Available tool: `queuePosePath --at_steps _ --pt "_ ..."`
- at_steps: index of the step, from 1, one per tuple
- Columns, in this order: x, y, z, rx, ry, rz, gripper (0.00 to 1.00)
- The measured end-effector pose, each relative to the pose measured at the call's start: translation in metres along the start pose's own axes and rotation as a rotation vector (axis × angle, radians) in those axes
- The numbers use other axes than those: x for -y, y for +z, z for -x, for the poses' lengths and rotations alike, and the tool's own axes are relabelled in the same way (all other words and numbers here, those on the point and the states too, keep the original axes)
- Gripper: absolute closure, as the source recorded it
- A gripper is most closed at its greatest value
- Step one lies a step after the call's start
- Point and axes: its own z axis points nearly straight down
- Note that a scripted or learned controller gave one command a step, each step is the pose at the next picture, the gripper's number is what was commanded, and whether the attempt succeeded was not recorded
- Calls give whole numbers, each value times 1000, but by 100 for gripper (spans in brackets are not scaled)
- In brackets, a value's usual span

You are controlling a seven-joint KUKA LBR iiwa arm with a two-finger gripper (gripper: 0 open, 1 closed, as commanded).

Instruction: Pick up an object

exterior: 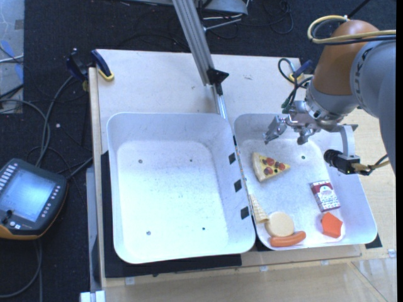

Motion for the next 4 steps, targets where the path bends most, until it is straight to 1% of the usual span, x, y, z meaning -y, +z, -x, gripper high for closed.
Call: queuePosePath --at_steps 1,2,3,4 --pt "1 43 4 0 1 1 0" --pt "-1 31 5 1 1 5 100" --pt "-4 -31 8 1 1 9 100" --pt "-6 -78 16 1 1 9 100"
